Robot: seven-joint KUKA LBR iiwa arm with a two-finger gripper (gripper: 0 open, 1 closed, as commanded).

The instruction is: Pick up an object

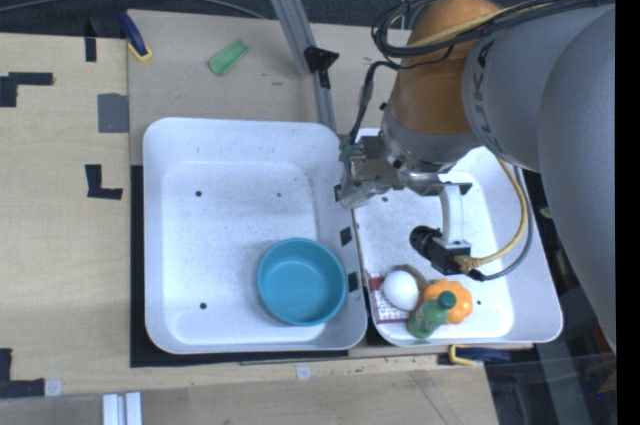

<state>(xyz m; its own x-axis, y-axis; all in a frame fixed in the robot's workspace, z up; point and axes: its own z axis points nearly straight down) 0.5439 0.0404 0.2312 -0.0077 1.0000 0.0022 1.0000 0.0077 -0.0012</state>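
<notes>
A: How many bins sit on the bench [60, 243]?

B: 2, side by side, both shallow and white. The left bin [200, 163] holds 1 blue bowl [301, 281] in its near right corner.

A: And the right bin [520, 303]?

B: Along its near edge lie a white ball [402, 290], an orange object [450, 301] and a green object [430, 317], bunched together and touching.

A: Where is the arm [540, 83]?

B: It reaches in from the right, its orange band [440, 63] above the wrist. The gripper [358, 181] hangs over the rims where the 2 bins meet, well apart from the 3 objects.

A: Anything outside the bins?

B: 1 green piece [227, 57] lies on the bench beyond the left bin.
</notes>
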